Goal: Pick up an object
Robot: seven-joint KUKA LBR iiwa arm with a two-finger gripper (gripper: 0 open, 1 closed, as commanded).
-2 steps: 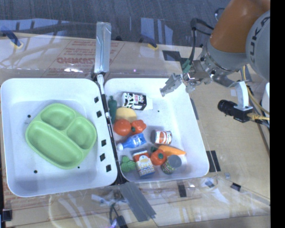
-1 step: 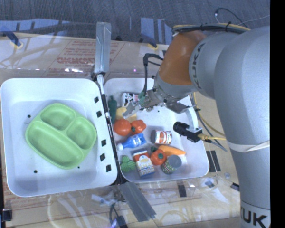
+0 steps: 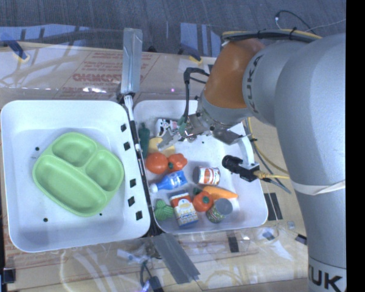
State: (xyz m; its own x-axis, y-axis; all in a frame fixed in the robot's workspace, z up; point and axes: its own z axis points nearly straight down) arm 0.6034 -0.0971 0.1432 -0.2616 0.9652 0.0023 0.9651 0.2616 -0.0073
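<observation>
Two bins: I see both white bins side by side on the bench, the left bin point(image 3: 24, 224) filling the left half of the frame and the right bin point(image 3: 255, 215) at centre-right.
Left bin contents: one green divided plate point(image 3: 78, 173) with three compartments, lying flat near the bin's middle.
Arm: the grey arm point(image 3: 304, 90) enters from the right of the frame, its orange band point(image 3: 231, 72) sitting above the upper part of the right bin.
Gripper: the gripper point(image 3: 173, 137) hangs low over the upper left corner of the right bin, tips pointing toward the lower left of the frame.
Hand state: I cannot tell whether it is apart or together; the tips blur into the clutter beneath them, and I see nothing clearly held.
Objects under the tips: a yellow item point(image 3: 156, 143) and a black-and-white item point(image 3: 165, 126), both just beside the tips; contact I cannot judge.
Pile, centre of right bin: a red tomato point(image 3: 157, 162) touching an orange-red pepper point(image 3: 177, 161); below them a blue bottle point(image 3: 171, 180) lying on its side.
Pile, right side: a small tin point(image 3: 207, 176) on its side, a carrot point(image 3: 218, 193) just below it, and a grey-lidded can point(image 3: 219, 209) near the bin's lower edge.
Pile, lower edge: a small carton point(image 3: 184, 212) and a green vegetable point(image 3: 163, 210) beside it.
Left wall of right bin: a dark green bottle point(image 3: 144, 137) lies along it.
</observation>
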